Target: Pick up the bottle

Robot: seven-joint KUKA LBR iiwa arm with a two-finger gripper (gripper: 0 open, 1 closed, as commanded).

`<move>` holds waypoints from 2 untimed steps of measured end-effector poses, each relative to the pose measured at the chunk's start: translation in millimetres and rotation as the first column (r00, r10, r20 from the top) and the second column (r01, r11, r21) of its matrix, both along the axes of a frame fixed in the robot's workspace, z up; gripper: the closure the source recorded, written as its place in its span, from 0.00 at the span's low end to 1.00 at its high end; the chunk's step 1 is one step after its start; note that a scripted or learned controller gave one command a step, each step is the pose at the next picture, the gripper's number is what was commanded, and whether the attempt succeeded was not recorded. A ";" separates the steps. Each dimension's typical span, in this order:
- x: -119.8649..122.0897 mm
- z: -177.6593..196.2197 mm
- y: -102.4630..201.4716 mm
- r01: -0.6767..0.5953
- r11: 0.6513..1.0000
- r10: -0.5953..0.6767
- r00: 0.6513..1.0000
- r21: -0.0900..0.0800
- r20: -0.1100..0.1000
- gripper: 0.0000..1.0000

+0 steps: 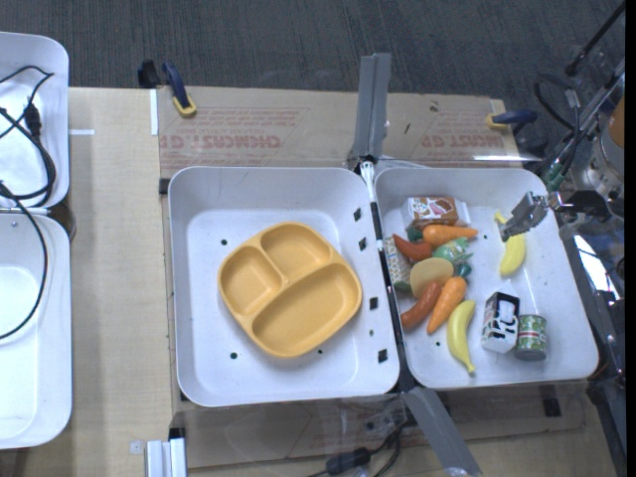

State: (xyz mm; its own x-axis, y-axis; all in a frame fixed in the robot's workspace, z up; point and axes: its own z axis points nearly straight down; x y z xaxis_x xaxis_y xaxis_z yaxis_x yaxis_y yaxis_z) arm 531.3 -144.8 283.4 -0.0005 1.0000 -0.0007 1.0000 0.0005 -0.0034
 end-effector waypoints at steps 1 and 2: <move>-14.8 -167.9 13.7 0.150 0.989 -0.150 0.988 -0.002 0.024 0.00; 57.2 -140.5 -62.8 0.361 0.933 -0.361 0.933 -0.001 0.003 0.00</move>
